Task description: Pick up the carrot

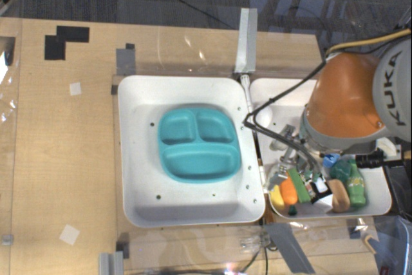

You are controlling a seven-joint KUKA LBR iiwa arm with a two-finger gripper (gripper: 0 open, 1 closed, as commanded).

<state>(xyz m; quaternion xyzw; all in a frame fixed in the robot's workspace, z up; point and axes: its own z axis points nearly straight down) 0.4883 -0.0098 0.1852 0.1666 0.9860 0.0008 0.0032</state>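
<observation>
At the right bin's (385, 203) front left corner lies the carrot (289, 191), beside a yellow piece (277, 196) and a green stick (299, 180). Directly above it sits the gripper (291, 164); its finger state cannot be determined. A teal tray (198, 143) occupies the left bin (138, 158).

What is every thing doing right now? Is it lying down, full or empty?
teal plate: lying flat in the left bin, its three sections bare.
carrot: lying in the right bin, beside the gripper.
yellow thing: lying right against the carrot.
green things: lying in the right bin.
brown thing: lying beside them.
arm: reaching down over the right bin.
</observation>
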